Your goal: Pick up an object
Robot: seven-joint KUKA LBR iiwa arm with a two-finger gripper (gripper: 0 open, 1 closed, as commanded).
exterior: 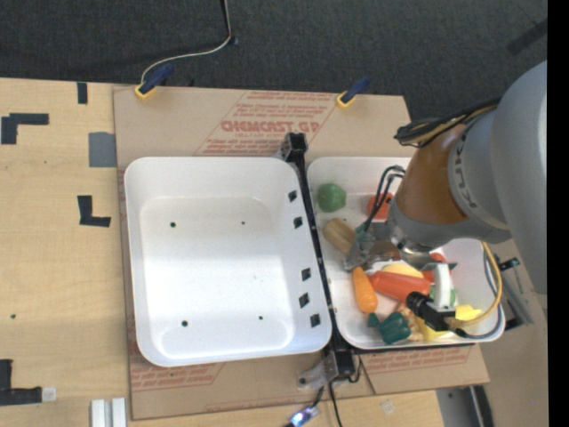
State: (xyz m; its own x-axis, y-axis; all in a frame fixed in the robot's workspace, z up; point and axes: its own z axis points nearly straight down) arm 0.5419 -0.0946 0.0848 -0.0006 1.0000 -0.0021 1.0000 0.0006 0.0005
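Arm is down in the right bin [351, 169], gripper [366, 249] low near that bin's middle, just right of the divider between the two bins; can't tell if the fingers are open or closed, wrist blocks them. Objects all in the right bin: green ball [332, 196] toward its far left corner, tan wooden piece [339, 233] just left of the gripper, touching or nearly, orange carrot-shaped piece [364, 291] just below the gripper, orange-red piece [403, 283] to its right, dark teal block [392, 328] by the near rim, yellow pieces [442, 326] near the near right corner. Nothing visibly between the fingers. Left bin [142, 178] sits left of the divider on a cardboard sheet [258, 123] on the tabletop [53, 265]
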